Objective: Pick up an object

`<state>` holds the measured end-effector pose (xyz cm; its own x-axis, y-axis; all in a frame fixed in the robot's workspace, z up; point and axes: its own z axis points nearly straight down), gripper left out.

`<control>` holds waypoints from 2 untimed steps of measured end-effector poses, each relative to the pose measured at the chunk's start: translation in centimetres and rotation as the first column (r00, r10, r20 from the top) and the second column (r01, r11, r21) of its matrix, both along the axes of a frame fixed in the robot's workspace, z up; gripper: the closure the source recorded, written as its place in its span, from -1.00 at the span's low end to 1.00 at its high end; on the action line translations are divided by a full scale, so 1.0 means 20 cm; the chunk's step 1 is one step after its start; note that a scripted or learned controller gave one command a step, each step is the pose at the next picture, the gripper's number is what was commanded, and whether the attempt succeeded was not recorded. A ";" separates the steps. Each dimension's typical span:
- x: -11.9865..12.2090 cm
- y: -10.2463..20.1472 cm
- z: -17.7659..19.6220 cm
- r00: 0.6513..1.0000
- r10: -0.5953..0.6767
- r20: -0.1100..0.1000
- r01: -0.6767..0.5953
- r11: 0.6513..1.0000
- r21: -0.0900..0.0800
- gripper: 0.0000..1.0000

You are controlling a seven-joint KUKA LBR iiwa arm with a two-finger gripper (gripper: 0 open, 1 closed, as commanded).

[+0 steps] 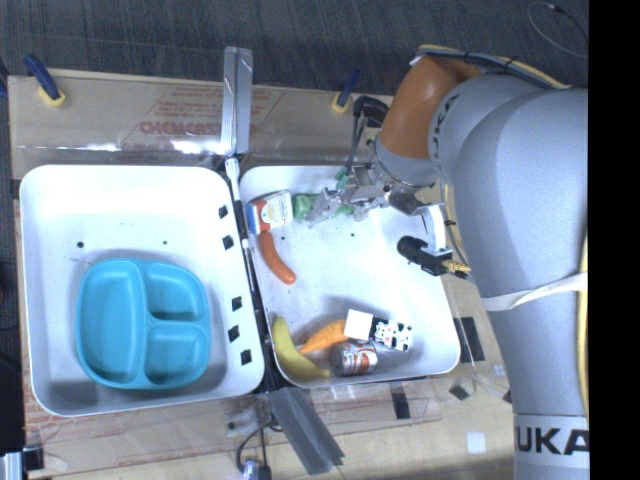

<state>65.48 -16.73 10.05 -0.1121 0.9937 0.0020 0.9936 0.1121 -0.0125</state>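
From above, two white bins sit side by side. The left bin (pixel 40 268) has a blue tray (pixel 145 323) with three parts in it. The right bin (pixel 400 288) has a toy hot dog (pixel 277 258), a banana (pixel 290 353), a carrot (pixel 325 339), a can (pixel 356 360), a white block (pixel 359 324) and a spotted dice (pixel 395 336). A small carton (pixel 272 211) lies near the back wall, with something green (pixel 305 206) just beside it. The gripper (pixel 350 196) hangs low over the back of the right bin, near the green thing. I cannot tell its grip.
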 end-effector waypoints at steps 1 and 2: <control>-0.10 0.17 -0.04 1.000 0.023 0.010 -0.023 1.000 0.000 -1.00; -0.01 0.17 -0.06 1.000 0.007 -0.003 -0.007 1.000 0.001 -1.00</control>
<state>65.30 -13.39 8.88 -0.1192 0.9929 0.0031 0.9927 0.1192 -0.0157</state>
